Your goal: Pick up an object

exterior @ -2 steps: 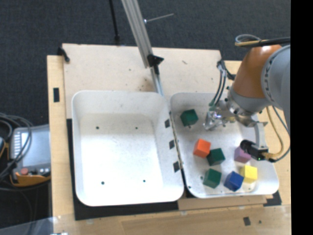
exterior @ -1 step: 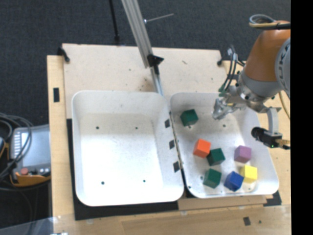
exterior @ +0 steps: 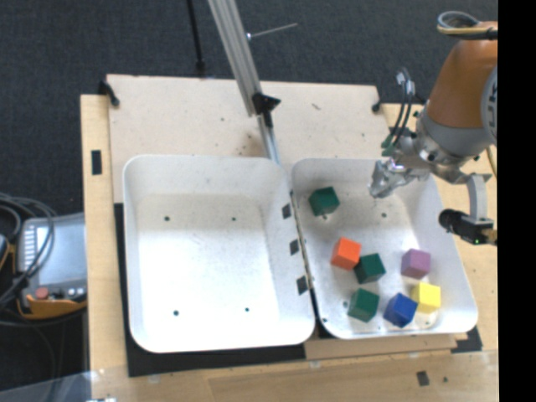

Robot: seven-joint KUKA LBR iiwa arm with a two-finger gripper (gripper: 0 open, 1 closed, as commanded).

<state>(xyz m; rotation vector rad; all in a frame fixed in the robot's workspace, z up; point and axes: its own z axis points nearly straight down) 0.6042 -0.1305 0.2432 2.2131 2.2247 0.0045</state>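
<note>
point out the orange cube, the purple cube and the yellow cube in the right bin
orange cube (exterior: 346, 253), camera view, on its top face
purple cube (exterior: 415, 263), camera view, on its top face
yellow cube (exterior: 428, 296), camera view, on its top face

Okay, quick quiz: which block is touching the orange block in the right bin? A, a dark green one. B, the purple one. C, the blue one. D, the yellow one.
A: the orange block has a dark green block pressed against its lower right side, while purple, yellow and blue sit apart, further right.
</note>
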